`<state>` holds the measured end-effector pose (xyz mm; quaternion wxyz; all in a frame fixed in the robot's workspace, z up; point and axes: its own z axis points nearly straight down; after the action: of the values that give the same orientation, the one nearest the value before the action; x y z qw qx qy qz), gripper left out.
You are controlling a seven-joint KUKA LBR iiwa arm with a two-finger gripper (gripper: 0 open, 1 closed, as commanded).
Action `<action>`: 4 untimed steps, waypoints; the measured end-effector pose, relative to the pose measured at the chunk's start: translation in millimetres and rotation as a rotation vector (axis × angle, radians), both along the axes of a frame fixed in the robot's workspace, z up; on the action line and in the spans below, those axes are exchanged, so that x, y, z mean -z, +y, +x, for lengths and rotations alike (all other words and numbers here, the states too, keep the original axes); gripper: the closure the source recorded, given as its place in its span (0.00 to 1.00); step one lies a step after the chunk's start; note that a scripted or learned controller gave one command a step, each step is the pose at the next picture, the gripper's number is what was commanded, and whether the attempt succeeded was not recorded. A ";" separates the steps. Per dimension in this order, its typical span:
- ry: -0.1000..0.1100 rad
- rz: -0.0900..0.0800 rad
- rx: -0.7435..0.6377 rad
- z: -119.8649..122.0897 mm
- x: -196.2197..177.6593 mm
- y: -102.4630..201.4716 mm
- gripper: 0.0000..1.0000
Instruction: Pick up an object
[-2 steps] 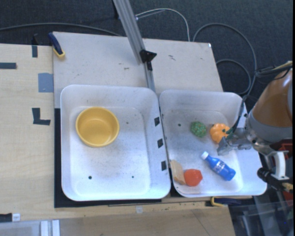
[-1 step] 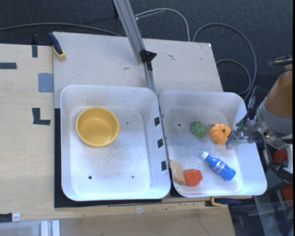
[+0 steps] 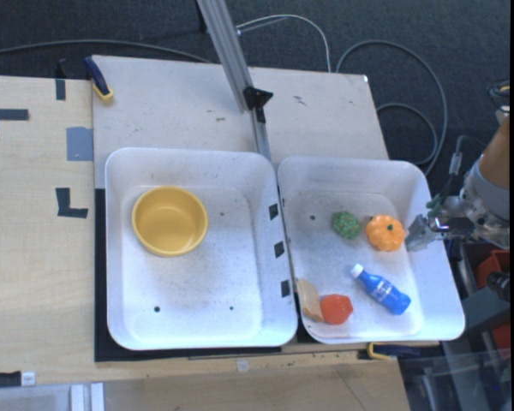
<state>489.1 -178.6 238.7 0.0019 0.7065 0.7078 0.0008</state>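
The right bin (image 3: 411, 178) holds a green lumpy object (image 3: 346, 224), an orange pumpkin-like object (image 3: 385, 232), a blue bottle with a white cap (image 3: 381, 288), a red object (image 3: 336, 308) and a tan piece (image 3: 309, 298) beside it. My gripper (image 3: 427, 228) hovers at the bin's right rim, just right of the orange object, with nothing visible between its fingers. The arm comes in from the right edge of the view.
The left bin (image 3: 120, 255) holds a yellow bowl (image 3: 170, 220). A grey metal pole (image 3: 227, 41) slants across the bench above the bins. A blue-and-yellow clamp (image 3: 98, 78) lies at the bench's far left corner. Cables loop on the dark floor behind.
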 end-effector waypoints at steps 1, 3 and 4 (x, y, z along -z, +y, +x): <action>0.002 0.001 0.000 0.7 -19.6 0.2 1.00; 0.005 0.003 -0.005 57.2 -14.6 94.5 1.00; 0.004 0.003 -0.005 88.3 -17.2 144.3 1.00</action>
<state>577.4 -34.4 255.9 -0.0004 0.7045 0.7097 0.0006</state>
